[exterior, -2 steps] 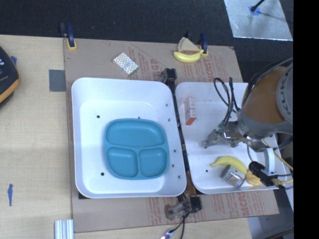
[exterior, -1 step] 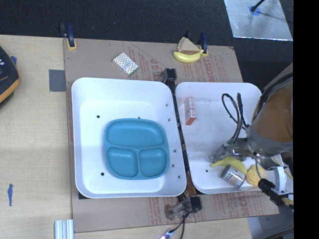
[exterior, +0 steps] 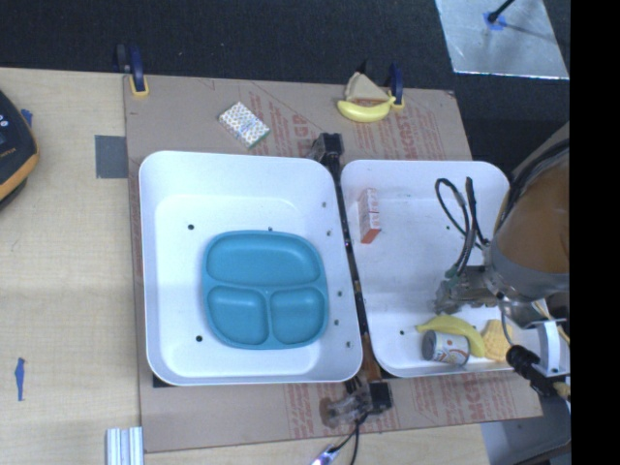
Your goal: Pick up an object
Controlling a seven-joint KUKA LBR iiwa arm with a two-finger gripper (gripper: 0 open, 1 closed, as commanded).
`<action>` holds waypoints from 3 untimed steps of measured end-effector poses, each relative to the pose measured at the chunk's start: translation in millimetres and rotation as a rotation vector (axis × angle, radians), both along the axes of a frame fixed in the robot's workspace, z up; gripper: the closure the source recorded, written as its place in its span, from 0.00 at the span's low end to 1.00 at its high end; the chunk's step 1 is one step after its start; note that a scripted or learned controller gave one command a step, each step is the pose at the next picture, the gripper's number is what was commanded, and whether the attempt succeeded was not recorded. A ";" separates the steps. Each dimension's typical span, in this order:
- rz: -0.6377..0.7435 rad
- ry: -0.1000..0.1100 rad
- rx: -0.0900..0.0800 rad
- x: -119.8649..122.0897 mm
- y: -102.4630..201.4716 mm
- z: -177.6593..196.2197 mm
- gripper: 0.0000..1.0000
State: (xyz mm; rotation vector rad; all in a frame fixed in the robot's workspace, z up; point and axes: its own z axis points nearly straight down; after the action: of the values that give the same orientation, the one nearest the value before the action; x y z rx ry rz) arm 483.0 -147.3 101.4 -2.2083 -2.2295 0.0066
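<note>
Nearest us, in the right bin (exterior: 387, 260), we see a can (exterior: 446, 348) lying just under a banana (exterior: 455, 328). The hand (exterior: 463, 289) hangs just above them; we cannot tell how it stands. Farther back lies a small carton (exterior: 369, 215). The left bin (exterior: 160, 260) bears a blue tray (exterior: 263, 288). Beyond, on the bench (exterior: 58, 260), sits another banana (exterior: 363, 110).

Right bin (exterior: 407, 177) middle open, banana (exterior: 455, 328), can (exterior: 446, 349) crowd near corner
</note>
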 end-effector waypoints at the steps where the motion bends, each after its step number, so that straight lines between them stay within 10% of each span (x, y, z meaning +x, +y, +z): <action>1: -0.005 -0.004 0.001 74.6 31.0 55.2 1.00; 2: -0.005 -0.003 0.002 106.2 91.4 90.6 1.00; 3: -0.005 -0.002 0.001 105.9 90.7 90.3 0.00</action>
State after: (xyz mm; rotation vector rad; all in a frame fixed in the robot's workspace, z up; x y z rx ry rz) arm 588.9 -56.6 191.7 -2.2148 -2.2246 0.0031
